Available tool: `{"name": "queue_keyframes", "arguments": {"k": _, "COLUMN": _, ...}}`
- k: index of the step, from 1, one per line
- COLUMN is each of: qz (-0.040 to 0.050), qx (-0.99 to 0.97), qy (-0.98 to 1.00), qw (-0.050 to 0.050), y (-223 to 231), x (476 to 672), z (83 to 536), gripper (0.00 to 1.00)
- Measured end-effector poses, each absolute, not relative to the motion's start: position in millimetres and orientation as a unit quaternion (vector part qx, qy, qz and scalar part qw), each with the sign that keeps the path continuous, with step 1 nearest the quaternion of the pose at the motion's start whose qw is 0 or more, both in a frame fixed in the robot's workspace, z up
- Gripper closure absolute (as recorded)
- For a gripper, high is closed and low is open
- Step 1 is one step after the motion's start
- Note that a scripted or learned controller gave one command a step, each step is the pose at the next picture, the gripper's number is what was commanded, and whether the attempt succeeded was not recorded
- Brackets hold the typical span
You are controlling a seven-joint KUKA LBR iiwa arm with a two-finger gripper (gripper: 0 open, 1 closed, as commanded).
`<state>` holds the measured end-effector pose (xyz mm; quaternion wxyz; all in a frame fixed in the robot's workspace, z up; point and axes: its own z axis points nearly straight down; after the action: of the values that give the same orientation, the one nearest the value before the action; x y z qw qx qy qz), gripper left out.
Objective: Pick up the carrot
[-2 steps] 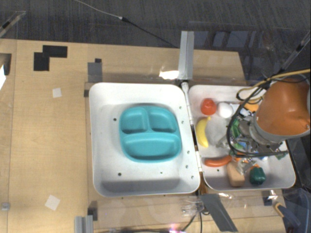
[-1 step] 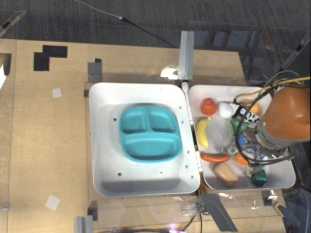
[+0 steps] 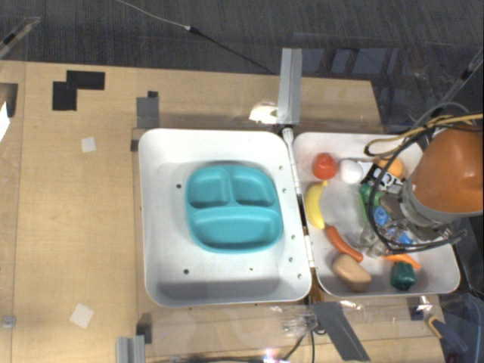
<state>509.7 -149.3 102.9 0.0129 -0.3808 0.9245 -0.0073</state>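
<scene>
The arm hangs over the right bin (image 3: 451,282), its end effector (image 3: 376,237) just beside the carrot (image 3: 342,243); I cannot tell its state. A teal divided plate (image 3: 231,206) sits in the left bin (image 3: 162,225).

— Where do we see the arm (image 3: 446,174)?
— At the right, its orange band on top, the grey wrist (image 3: 423,212) pointing down beneath it.
— And the pincer (image 3: 376,237)?
— Low under the wrist, among cables; we can't make out its tip.
</scene>
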Motion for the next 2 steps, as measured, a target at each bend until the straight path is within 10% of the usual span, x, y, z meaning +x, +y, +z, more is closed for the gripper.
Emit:
{"name": "queue_keyframes", "arguments": {"k": 1, "qz": -0.0071, "qx": -0.381, "qy": 0.924, "qw": 0.013, "y": -149, "x": 509.5, "z": 103, "gripper": 0.0}}
{"name": "queue_keyframes", "arguments": {"k": 2, "qz": -0.0057, "qx": -0.489, "qy": 0.872, "qw": 0.007, "y": -138, "x": 496.9, "z": 90, "gripper": 0.0}}
